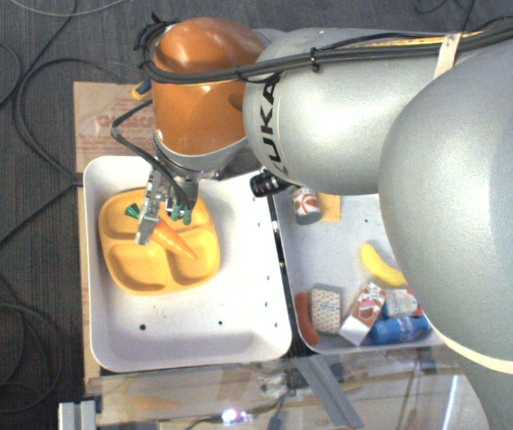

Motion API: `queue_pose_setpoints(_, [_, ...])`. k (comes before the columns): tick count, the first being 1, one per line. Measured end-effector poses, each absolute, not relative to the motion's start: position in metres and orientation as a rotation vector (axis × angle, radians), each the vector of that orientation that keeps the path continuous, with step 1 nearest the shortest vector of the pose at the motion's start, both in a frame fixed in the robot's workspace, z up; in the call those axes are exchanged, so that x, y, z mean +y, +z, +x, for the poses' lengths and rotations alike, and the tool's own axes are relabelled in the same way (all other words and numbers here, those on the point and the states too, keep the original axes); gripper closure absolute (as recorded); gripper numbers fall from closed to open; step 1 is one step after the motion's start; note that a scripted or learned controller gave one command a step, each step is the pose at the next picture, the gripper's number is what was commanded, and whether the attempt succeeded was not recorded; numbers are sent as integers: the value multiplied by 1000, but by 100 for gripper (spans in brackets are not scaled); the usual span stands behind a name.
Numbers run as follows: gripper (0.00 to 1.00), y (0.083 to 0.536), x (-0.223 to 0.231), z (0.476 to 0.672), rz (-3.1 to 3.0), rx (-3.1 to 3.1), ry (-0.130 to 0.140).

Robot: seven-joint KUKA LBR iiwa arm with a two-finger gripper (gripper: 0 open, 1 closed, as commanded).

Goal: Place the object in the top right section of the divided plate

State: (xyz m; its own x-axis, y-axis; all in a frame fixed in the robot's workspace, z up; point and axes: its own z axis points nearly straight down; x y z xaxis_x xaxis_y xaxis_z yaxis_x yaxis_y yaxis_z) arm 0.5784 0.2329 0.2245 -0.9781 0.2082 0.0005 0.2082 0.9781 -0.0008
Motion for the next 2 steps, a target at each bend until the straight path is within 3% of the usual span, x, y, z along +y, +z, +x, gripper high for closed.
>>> queue_pose_setpoints(1, [100, 272, 174, 542, -181, -3137, 0])
queue_pose_setpoints(2, [100, 232, 234, 577, -303, -3126, -3])
